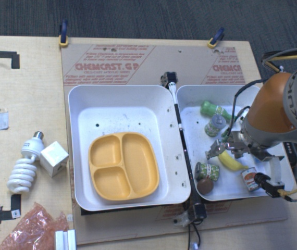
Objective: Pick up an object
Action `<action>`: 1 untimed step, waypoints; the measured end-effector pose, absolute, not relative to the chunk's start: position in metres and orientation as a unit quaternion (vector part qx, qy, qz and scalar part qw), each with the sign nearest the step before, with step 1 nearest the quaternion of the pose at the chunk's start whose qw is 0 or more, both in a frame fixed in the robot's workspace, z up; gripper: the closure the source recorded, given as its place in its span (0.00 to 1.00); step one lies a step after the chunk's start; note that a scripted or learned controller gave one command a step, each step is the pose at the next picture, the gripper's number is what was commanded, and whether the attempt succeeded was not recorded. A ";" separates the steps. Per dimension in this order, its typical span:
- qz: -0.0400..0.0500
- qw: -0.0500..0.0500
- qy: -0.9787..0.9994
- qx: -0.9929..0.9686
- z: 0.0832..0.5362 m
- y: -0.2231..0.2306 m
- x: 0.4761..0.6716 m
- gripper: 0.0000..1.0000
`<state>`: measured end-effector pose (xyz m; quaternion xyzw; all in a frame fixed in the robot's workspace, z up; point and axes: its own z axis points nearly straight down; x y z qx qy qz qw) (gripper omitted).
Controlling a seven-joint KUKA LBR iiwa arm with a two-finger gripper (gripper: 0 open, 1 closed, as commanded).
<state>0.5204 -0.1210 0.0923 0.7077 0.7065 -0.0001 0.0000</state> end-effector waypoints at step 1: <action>0.000 0.001 0.706 0.708 0.102 -0.122 0.522 1.00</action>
